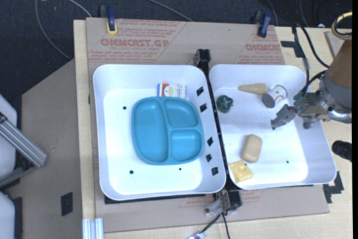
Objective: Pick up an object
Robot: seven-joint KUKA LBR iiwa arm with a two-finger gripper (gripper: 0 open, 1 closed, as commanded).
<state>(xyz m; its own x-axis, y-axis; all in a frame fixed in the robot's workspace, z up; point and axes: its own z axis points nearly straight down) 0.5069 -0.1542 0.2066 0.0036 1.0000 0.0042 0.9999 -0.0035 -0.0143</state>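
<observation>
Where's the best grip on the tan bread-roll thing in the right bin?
Grip the tan roll across its short width, coming straight down. It lies flat and slightly tilted on the right bin floor, long sides free; the yellow piece sits close below its lower end.

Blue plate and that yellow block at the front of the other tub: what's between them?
In the camera view, between the blue divided plate and the yellow block runs the black divider where the two bins' rims meet.
</observation>
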